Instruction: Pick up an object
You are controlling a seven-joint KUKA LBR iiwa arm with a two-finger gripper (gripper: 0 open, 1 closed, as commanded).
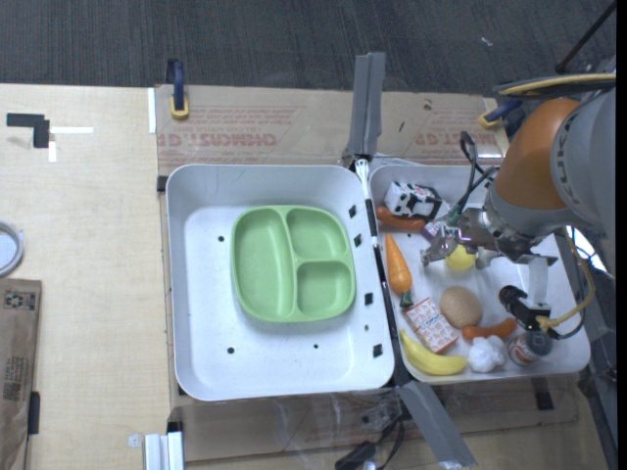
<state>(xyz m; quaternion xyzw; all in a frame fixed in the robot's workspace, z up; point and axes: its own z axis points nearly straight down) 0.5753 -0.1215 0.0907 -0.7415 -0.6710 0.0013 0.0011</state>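
My gripper [457, 244] is down in the right bin [573, 358] with its fingers set about a small yellow object [460, 258], though I cannot tell how firmly they grip, and crowding from the nearby carrot [397, 263] could knock it loose

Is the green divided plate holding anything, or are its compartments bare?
Bare. The green plate lies flat in the left bin, and all three compartments show plain green surface.
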